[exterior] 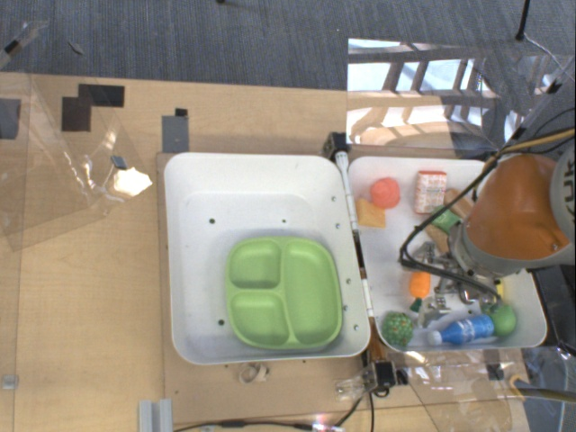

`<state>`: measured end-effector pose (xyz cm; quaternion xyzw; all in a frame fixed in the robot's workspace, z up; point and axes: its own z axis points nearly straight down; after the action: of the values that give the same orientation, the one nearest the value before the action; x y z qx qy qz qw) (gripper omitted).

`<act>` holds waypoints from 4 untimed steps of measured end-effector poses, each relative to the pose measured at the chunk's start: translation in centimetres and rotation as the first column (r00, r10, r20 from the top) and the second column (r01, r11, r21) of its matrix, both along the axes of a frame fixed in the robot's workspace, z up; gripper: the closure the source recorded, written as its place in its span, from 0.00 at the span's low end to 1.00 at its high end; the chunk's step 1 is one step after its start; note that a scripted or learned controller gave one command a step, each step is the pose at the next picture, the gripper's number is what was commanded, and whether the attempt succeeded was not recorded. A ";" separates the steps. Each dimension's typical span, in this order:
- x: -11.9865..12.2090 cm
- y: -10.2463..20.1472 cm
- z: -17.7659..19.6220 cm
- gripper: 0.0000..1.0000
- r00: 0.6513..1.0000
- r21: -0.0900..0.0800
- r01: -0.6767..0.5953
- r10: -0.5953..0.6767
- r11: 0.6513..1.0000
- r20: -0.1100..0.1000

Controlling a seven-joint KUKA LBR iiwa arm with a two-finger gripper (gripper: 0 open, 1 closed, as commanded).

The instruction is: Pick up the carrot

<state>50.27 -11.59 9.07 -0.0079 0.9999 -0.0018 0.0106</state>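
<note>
Within right bin (536,329), at nine o'clock of gripper (443,297): carrot (419,284), just beside. Long axis too foreshortened to call; gripper state cannot be told.

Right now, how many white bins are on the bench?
2. The left bin holds a green divided plate; the right bin holds the carrot and other small items, some possibly hidden under the arm.

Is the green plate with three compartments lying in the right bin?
No, the green plate lies in the left bin, while the right bin holds the small toys and the gripper.
</note>
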 end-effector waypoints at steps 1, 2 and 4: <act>0.2 0.1 1.2 1.00 1.000 -0.001 -0.006 0.006 1.000 0.005; 0.2 0.2 1.2 0.00 1.000 0.000 -0.006 0.006 1.000 0.005; 9.3 -5.1 -0.2 0.00 0.845 0.008 0.535 -0.535 0.845 -0.010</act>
<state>59.57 -16.66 8.84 0.2712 0.9625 0.0009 0.0058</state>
